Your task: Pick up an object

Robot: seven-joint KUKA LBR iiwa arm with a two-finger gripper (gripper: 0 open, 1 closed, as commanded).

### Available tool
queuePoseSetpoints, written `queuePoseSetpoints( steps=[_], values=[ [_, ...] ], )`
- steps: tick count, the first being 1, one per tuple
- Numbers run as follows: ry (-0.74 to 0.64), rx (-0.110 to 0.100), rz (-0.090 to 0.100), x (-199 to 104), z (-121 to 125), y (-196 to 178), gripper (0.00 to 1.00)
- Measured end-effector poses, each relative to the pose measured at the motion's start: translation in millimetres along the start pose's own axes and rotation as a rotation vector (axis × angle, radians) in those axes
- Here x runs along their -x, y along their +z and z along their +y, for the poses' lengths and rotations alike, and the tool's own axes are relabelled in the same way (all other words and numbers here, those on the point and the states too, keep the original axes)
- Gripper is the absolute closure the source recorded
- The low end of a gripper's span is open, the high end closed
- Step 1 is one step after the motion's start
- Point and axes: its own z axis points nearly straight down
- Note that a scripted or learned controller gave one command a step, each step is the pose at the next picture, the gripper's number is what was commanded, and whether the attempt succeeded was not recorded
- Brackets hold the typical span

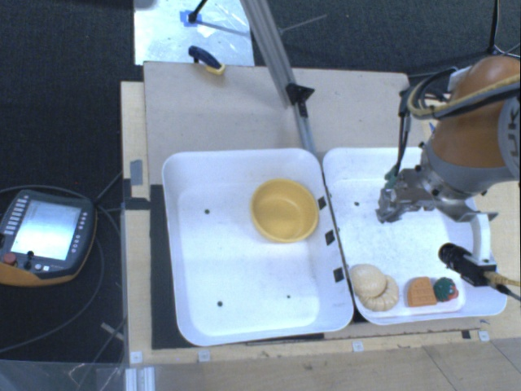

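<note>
From the overhead camera I see the grey arm with its orange band (486, 80) reaching in from the right, and its dark two-finger gripper (391, 208) sits low over the right-hand shallow white plastic bin (366, 169), above that bin's bare middle floor. I cannot tell from here how the gripper is set, and I see nothing held in it. The nearest candidates for picking lie toward the camera from the gripper, along the right bin's near wall: a round, pale cream, ridged object shaped like a bun or shell (373, 286), sitting in the near left corner of that bin, and, to its right, a small flat orange block (421, 292) touching or just beside a small dark green rounded piece with a red spot (444, 288). All three are well apart from the gripper. Off to the gripper's left, across the wall where the bins meet, a round yellow plastic bowl (284, 209) stands upright, mouth up, in the left-hand shallow white plastic bin (203, 300), close to its right side.
</note>
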Motion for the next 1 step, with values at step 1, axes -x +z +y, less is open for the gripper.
queuePoseSetpoints(
  steps=[1],
  values=[
    [-0.001,-0.001,0.0,-56.2,10.0,11.1,1.0]
  ],
)
